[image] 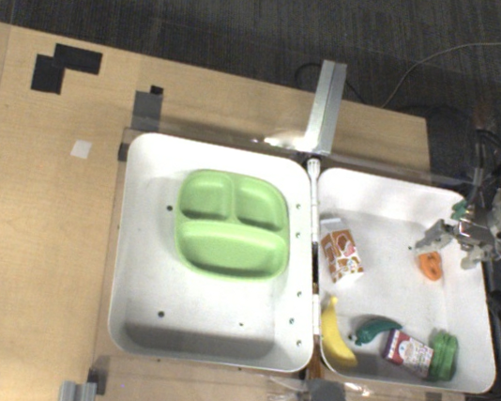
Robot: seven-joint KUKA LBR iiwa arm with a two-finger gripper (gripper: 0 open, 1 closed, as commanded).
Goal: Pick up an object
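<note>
Right now the small orange object (430, 265) lies in the right bin (392, 204), near its far right side, just under the gripper (453, 243), whose fingers look spread and hold nothing. Nearer the front lie a banana (337, 334) and a small carton (406, 350); a green divided tray (231, 223) sits in the left bin (146, 225).

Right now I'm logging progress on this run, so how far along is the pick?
Nothing looks picked yet. The gripper hangs over the right bin, just above the small orange object, which lies on the bin floor. The banana, carton and other items lie untouched. Still left: closing on an object and lifting it.
</note>
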